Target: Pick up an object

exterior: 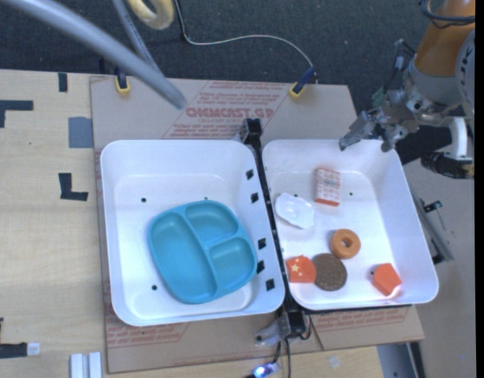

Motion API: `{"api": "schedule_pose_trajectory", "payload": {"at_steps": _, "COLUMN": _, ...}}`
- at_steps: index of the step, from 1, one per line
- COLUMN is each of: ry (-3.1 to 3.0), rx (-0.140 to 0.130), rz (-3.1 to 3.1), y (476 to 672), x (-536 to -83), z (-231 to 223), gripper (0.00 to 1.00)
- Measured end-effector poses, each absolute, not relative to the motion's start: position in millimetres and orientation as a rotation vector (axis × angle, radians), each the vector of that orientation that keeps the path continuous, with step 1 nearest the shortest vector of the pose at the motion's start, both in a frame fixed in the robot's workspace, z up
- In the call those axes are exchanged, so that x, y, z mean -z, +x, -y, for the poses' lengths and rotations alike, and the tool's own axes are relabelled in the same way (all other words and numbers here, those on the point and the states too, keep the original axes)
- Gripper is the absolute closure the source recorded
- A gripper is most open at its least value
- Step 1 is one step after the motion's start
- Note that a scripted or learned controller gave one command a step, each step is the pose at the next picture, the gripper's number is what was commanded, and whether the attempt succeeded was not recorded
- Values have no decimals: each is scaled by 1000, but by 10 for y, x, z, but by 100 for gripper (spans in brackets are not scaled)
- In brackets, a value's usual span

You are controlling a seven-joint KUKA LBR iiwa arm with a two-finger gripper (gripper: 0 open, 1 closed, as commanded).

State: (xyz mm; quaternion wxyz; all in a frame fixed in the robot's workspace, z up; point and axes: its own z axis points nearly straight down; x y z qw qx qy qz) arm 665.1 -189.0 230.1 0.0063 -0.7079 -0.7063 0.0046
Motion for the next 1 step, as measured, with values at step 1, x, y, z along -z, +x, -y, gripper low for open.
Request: {"api": "schedule_pose_trajectory", "payload": {"at_steps": 1, "ry": -2220, "rx": -2, "rz": 2223, "y": 6679, "x": -2398, "z": 1882, "gripper": 0}}
